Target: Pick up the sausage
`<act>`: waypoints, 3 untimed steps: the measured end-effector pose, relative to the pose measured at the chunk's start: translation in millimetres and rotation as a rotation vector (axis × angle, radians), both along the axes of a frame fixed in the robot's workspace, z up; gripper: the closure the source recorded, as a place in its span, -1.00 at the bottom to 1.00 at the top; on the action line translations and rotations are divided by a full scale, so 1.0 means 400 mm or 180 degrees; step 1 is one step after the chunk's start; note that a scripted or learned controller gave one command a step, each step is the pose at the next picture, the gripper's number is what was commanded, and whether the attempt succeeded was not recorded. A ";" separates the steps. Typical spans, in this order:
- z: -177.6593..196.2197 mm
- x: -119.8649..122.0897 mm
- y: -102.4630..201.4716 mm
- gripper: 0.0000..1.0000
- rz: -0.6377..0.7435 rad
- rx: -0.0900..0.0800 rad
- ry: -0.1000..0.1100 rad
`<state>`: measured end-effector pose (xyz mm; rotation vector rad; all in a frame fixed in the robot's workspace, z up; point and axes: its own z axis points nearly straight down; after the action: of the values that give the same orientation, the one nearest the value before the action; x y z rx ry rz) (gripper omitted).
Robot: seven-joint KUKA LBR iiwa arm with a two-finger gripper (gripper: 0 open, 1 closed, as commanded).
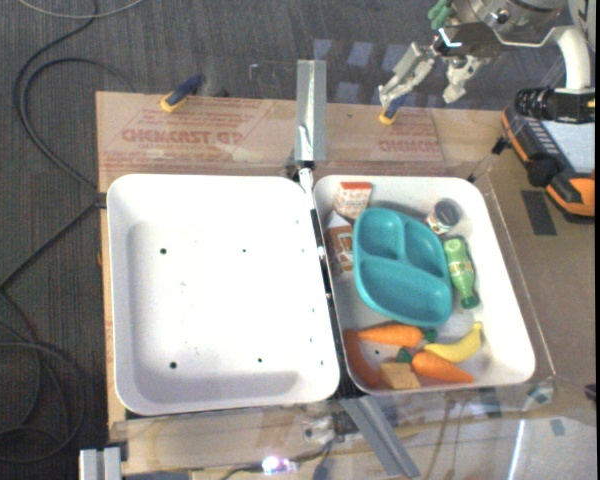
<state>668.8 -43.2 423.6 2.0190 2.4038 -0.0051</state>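
The sausage (pixel 359 356) is a reddish-brown piece lying in the front left corner of the right bin (pixel 507 298). An orange carrot (pixel 392 335) partly covers it, and a tan block (pixel 400 376) sits against it. My gripper (pixel 423 86) hangs far from it, above the cardboard behind the right bin. It is open, with both pale fingers (pixel 396 86) spread and nothing between them.
The right bin also holds a teal divided plate (pixel 405 265), a green bottle (pixel 462 271), a small can (pixel 447 212), a red and white box (pixel 352 198), a brown packet (pixel 338 248), a banana (pixel 458 346) and a second carrot (pixel 440 369). The left bin (pixel 220 288) sits alongside.
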 end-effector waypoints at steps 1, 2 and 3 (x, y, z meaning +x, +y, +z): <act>0.026 0.000 -0.125 -1.00 0.0518 0.0001 -0.0001; 0.027 0.000 -0.223 -1.00 0.1366 -0.0001 0.0000; 0.027 0.000 -0.331 -1.00 0.2274 -0.0005 0.0001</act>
<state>668.8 -175.8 434.6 1.0506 2.9564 -0.0055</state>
